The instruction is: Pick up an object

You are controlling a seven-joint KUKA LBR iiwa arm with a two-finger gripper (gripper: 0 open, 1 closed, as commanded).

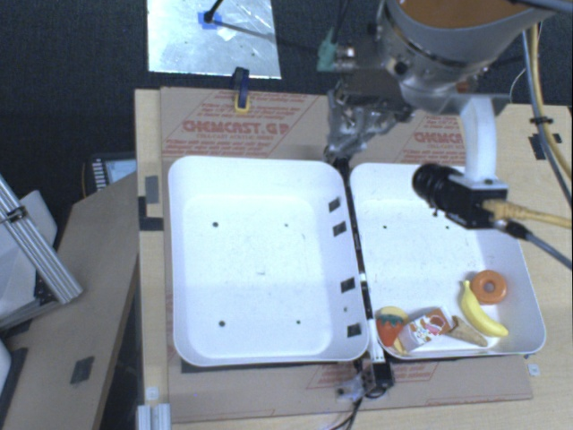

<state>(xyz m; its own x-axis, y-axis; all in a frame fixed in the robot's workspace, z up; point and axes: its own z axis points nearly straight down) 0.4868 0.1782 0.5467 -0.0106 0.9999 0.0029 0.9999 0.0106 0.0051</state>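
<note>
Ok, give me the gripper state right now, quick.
Gripper: cannot be told from the camera view; it hangs above the far end of the divide between the two bins, away from the banana and other toys.

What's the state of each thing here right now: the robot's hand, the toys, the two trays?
Hand: raised over the trays' far edge, nothing seen in it.
Banana: lying in the right tray, near corner.
Orange ring: lying beside the banana.
Small packet: lying flat at the near wall.
Left tray: sitting level, upright.

Robotics lab, plainly: two white bins (260,173) on a cardboard-covered tabletop (233,125), aluminium framing (36,249) at left, loose cables (537,70), foil sheet (213,23) on dark floor.
</note>
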